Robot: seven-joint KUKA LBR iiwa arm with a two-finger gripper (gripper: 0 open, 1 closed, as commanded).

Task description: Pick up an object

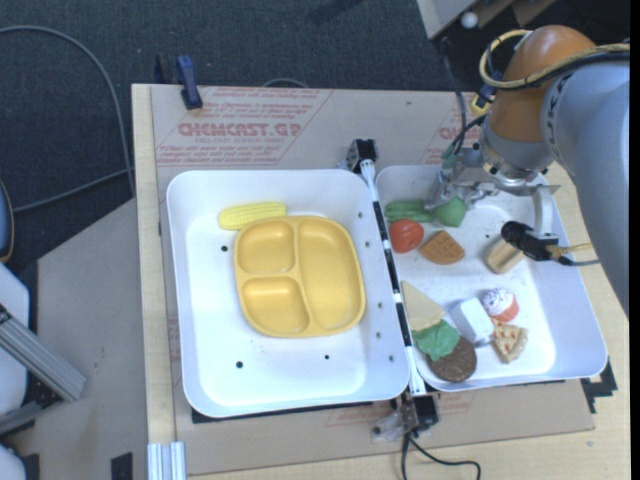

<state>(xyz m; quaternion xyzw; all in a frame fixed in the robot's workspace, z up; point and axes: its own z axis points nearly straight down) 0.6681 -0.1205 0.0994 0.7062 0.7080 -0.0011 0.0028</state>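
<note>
Gripper (447, 194) low in right bin (575, 308), grip can't tell, touching pale-green toy (450, 212).

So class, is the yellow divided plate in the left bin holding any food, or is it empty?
Empty. The yellow plate shows three bare compartments; the corn cob lies beside its upper left rim, on the floor of the left bin.

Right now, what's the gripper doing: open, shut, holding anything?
Gripper: low in the right white bin, at the green toy food pieces near the bin's far left corner; open or shut, and any hold, cannot be told.
</note>
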